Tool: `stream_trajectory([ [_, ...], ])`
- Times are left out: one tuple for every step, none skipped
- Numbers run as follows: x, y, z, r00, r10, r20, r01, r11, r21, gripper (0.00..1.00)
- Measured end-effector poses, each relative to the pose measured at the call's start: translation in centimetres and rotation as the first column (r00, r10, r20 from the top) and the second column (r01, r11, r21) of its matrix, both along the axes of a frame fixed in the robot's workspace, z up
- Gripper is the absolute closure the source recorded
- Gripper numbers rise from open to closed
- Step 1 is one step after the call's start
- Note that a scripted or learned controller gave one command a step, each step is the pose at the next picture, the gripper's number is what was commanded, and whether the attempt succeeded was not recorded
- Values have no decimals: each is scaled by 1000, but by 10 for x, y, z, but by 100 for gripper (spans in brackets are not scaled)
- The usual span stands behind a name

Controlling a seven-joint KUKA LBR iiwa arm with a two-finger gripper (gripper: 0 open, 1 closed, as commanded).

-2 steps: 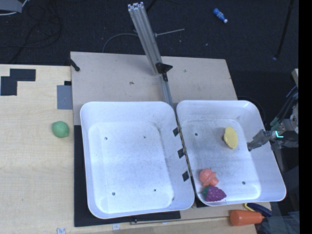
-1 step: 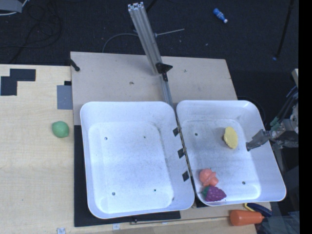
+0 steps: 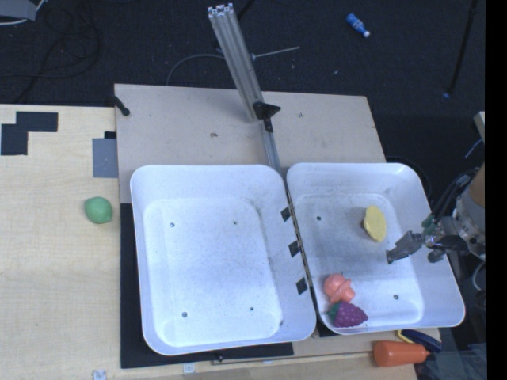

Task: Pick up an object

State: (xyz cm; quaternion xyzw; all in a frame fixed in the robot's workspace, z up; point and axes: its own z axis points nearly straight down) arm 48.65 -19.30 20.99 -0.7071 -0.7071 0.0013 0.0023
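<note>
The right bin (image 3: 412, 182) holds three toys. A yellow, lemon-like piece (image 3: 375, 223) lies near its middle right. A pink-orange fruit (image 3: 338, 286) and a purple bunch of grapes (image 3: 348, 315) touch each other at the front left corner. My gripper (image 3: 413, 252) hangs over the bin's right side, just right of and below the yellow piece and apart from it. It is open, with nothing between its fingers.
The left bin (image 3: 150, 182) stands beside the right one, joined by black clips (image 3: 295, 248). A green ball (image 3: 98, 210) rests on the bench to the far left. An orange carrot (image 3: 400, 353) lies outside the right bin's front edge. A metal rail (image 3: 242, 62) slants behind the bins.
</note>
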Motion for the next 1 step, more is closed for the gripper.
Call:
stream_trajectory([
  [8, 3, -58, 1000, 1, 0, -1, 1000, 0, 0],
])
